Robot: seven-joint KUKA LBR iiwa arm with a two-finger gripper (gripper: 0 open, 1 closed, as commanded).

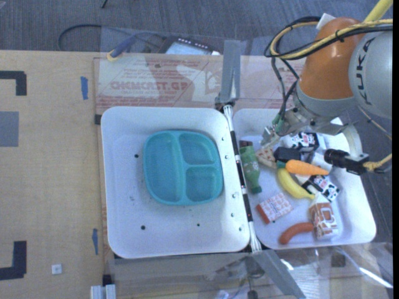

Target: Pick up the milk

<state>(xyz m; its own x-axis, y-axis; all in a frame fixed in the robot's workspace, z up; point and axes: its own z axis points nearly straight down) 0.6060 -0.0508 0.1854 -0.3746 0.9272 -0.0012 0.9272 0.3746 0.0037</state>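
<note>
The claw (278, 129) hangs low over the back of the right-hand shallow white plastic bin (361, 220); whether it is open or closed cannot be told. The milk, a small white carton with black cow patches (305, 141), lies just right of the claw. Below the claw sit an orange carrot (305, 167) and a yellow banana (292, 184). Well left of the claw, a teal divided plate (183, 167) rests in the other bin.

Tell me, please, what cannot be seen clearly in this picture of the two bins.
- The gripper: the camera view shows it small and dark under the arm's wrist, so its state is unreadable.
- The black-and-white carton: partly covered by the arm; its print is too small to read.
- The brown carton: label too small to tell if it is milk.
- The right bin: its far corner lies under the arm.
</note>
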